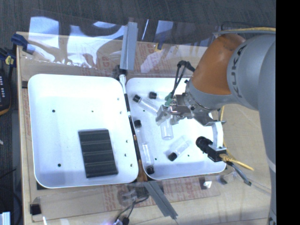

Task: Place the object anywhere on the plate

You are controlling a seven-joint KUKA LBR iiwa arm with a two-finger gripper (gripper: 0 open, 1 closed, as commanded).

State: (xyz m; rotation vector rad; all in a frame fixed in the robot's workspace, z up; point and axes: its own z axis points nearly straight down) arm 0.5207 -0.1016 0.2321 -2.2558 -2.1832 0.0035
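Vials [167, 132], clear with black caps, lie scattered across the right bin [140, 86], several near its middle and lower edge. One sits just below the gripper [165, 115], which hangs over the bin's centre; whether it grips anything, I cannot tell. A dark ribbed plate [97, 153] lies flat in the left bin [47, 86], well apart from the arm [243, 69].

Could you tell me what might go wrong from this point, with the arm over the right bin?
The clear vials in the right bin lie close together under the claw, so it may close on two or on none. Being transparent on white, they are hard to locate. The dark plate sits in the left bin, so a weak grip could drop one crossing the divider.
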